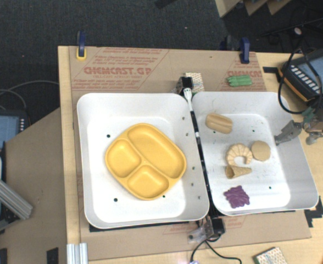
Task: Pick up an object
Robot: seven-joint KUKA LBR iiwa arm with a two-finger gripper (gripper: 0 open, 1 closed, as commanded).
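Grey metal gripper [293, 131] with dull, angular fingers and what may be dark cabling at the bench's right edge

two bins [90, 147], one tray [145, 160], five foods [239, 154]

Printed text: "CHEMCAST GP" in red capitals, repeated across the brown protective sheet [123, 65] covering the bench behind the two bins; a second, partly cut-off printing near the green object [239, 81]. Smaller red lines illegible.
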